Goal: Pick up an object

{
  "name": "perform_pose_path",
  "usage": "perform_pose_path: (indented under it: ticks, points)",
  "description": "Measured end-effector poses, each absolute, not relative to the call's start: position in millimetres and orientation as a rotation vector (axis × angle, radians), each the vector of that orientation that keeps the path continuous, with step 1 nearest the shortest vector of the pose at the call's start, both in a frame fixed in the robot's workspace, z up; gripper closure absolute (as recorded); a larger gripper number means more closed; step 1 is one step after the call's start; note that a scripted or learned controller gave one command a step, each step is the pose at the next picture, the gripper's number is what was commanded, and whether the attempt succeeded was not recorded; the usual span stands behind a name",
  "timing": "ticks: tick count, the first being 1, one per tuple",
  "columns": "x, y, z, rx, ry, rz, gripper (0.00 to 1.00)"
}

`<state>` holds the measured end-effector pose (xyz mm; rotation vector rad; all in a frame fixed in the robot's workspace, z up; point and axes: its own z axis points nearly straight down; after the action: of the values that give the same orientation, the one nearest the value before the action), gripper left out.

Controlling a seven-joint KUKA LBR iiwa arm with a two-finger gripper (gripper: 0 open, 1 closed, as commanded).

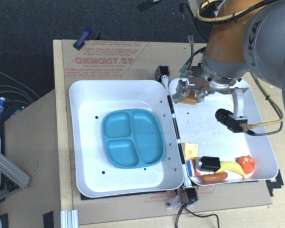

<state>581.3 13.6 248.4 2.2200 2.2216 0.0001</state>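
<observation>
Along the near edge of the right bin [263, 141] sit a cheese wedge [191, 151], black block [210, 163], sausage [213, 177], banana [230, 168] and an orange-red piece [246, 163]; the bin's middle floor lies open. End effector [187, 93] hangs at the far-left corner beside the divider, over a small brown object [190, 99] (finger spread: cannot tell, wrist hides it). Left bin [80, 127] holds a blue divided plate [133, 137], margins clear all round.
</observation>
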Motion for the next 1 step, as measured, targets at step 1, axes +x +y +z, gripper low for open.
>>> perform_pose_path:
  ticks: [1]
  points:
    - [550.0, 66.4, 242.0, 2.222, 2.225, -0.003, 1.00]
